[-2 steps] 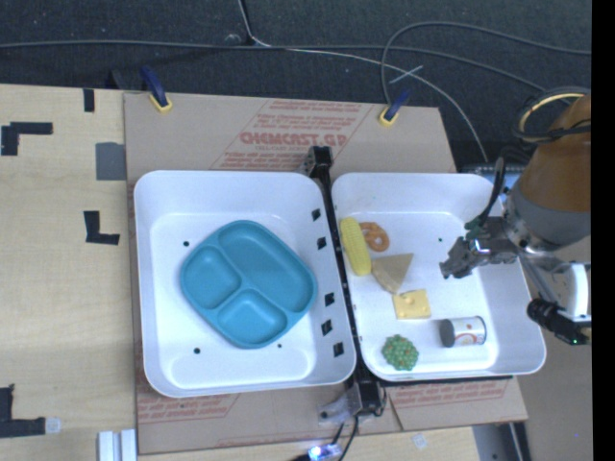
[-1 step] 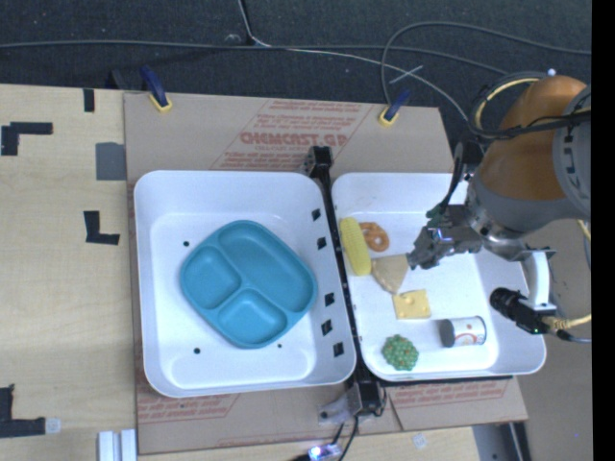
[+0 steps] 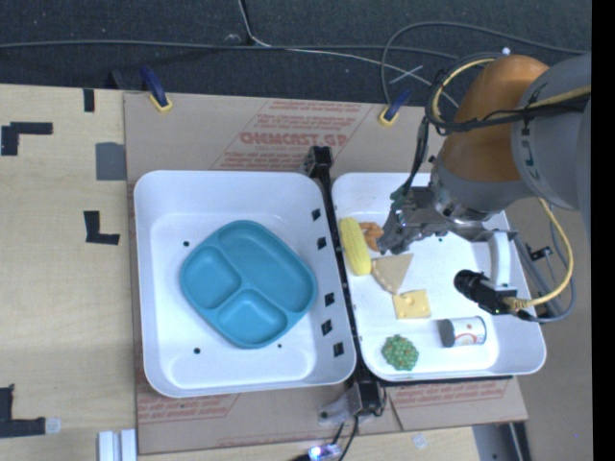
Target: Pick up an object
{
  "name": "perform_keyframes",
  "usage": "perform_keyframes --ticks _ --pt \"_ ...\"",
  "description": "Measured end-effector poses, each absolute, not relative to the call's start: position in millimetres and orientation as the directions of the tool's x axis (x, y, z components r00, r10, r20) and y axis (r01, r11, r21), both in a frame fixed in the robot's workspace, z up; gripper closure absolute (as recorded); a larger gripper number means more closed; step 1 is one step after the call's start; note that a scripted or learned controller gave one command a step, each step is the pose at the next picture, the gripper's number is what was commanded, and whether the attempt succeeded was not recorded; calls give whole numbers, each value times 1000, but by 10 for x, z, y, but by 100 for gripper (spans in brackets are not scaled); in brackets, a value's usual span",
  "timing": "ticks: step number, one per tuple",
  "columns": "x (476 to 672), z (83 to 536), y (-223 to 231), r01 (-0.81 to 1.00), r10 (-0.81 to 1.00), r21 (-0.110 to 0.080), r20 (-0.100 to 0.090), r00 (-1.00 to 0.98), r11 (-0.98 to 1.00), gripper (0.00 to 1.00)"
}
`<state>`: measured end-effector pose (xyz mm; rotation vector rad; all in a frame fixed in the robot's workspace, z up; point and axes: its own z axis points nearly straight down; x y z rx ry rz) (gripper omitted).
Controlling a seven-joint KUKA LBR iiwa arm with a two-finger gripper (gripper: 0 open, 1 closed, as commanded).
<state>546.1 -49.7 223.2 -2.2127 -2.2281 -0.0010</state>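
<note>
My gripper (image 3: 392,239) hangs low over the upper left part of the right bin (image 3: 519,353), beside a small orange piece (image 3: 371,230) and the yellow corn cob (image 3: 355,246). A tan wedge (image 3: 392,273) lies just below the gripper. Further down lie a yellow cheese slice (image 3: 412,304), a green broccoli piece (image 3: 401,351) and a small white can with a grey cap (image 3: 462,332).
The left bin (image 3: 154,200) holds a blue divided plate (image 3: 248,282). A black divider with clips (image 3: 332,257) runs between the bins. Cables loop around the arm's wrist (image 3: 500,104) and a black fitting (image 3: 480,291) juts over the right bin.
</note>
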Motion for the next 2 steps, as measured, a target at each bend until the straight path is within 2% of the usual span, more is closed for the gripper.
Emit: perform_keyframes --ticks 1,2 --pt "5556 2291 -43 1000 1000 -1 1 -6 6 100" --pt "5753 2179 498 1000 1000 -2 0 -6 6 100"
